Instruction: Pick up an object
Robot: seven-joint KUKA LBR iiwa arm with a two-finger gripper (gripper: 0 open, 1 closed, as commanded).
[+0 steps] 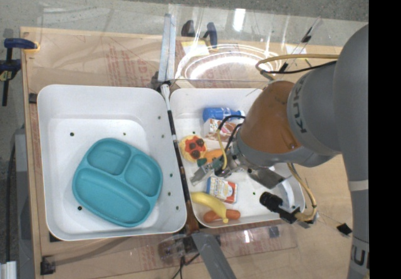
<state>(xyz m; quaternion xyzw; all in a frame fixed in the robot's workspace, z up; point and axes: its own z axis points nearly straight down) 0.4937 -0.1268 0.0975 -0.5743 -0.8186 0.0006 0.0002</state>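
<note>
Fixed overhead camera slants down on both bins [106, 99].

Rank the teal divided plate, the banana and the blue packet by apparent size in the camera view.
1. teal divided plate, by far the largest.
2. banana and blue packet: they look alike; the arm partly hides the packet, so unranked.

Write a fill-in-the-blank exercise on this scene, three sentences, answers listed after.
1. The teal divided plate lies in the ____ bin of the camera view.
2. The banana lies near the front wall of the ____ bin.
3. The divided plate has ____ compartments.

Missing words: left; right; three
</note>
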